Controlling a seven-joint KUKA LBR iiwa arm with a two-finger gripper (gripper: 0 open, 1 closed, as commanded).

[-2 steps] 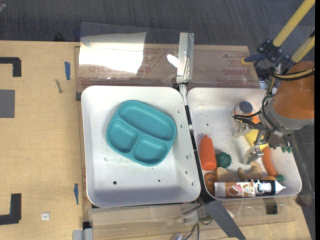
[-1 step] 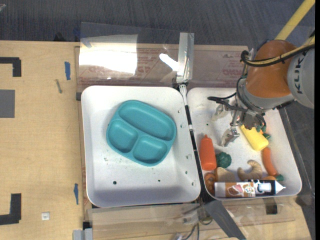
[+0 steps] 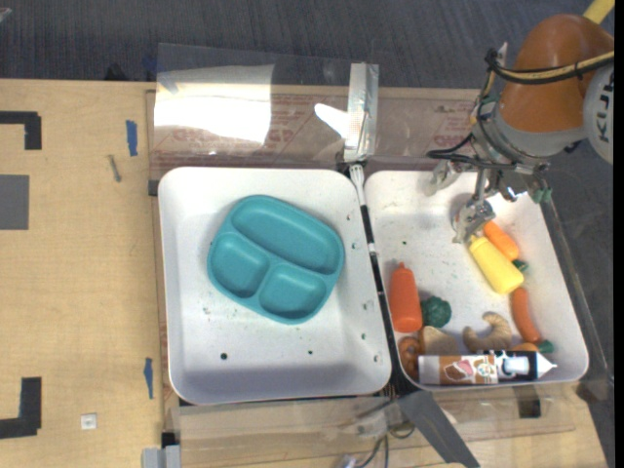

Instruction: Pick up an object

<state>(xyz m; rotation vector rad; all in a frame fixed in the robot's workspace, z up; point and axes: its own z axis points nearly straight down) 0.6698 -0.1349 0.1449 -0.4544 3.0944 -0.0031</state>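
Your end effector (image 3: 475,217) sits at the upper right of the frame, low over the right bin (image 3: 414,198). You cannot tell if it is open or closed. The things to pick lie in that bin, right of the middle of the frame. Just below the end effector are a yellow toy (image 3: 496,266) and an orange carrot (image 3: 502,240), touching each other. It may bump both, push one away, and come up with nothing. The teal plate (image 3: 276,257) lies in the left bin.

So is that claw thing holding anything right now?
Gripper: cannot be told; it hangs over the right bin, just above the yellow toy.
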